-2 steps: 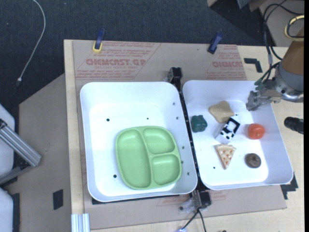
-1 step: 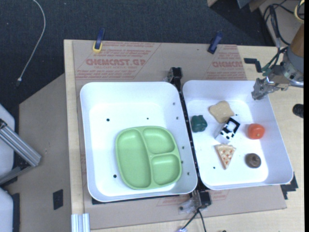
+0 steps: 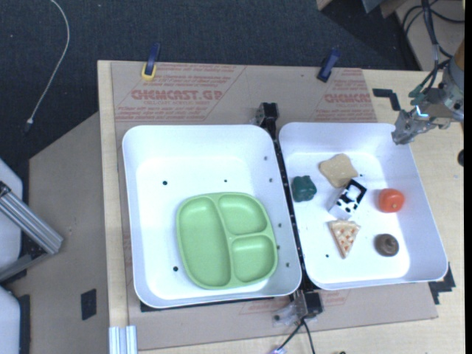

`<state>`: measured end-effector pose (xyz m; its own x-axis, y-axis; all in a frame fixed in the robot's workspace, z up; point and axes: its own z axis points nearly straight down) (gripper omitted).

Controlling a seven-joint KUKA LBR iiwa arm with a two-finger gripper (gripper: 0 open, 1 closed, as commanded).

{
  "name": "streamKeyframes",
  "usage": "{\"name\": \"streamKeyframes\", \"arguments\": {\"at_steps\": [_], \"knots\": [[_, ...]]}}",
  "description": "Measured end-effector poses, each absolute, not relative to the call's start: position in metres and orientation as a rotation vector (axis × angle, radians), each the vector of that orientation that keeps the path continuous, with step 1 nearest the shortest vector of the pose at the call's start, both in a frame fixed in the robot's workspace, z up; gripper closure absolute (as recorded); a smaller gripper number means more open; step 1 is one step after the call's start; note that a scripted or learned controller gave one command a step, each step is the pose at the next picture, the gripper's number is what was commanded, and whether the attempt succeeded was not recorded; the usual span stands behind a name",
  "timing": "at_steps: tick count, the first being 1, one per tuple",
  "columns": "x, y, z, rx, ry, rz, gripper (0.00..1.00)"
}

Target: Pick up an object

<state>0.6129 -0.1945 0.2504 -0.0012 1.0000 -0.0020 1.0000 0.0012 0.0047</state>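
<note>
gripper (image 3: 408, 130) over right bin (image 3: 420, 271) corner (blurred) | arm cut off

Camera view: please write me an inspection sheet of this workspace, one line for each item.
Surface: brown board bearing left bin and right bin, side by side.
Job's things: in the right bin, a tan bread piece, dark green lump, black-and-white block, orange ball, pizza slice toy and brown doughnut toy, all lying apart from the gripper.
Clutter: green divided plate in the left bin.
Grippers: gripper over the right bin's far right corner, holding nothing.
Cables: white cable on the floor; wires at the near edge.
Surroundings: dark carpet; blue clamps on the far edge.
</note>
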Motion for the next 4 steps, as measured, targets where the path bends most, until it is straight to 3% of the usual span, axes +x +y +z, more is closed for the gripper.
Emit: {"name": "streamKeyframes", "arguments": {"at_steps": [2, 4], "knots": [[0.594, -0.087, 0.235, 2.218, 2.229, 0.000, 1.00], [0.588, 0.012, 0.216, 2.218, 2.231, 0.000, 1.00]]}}
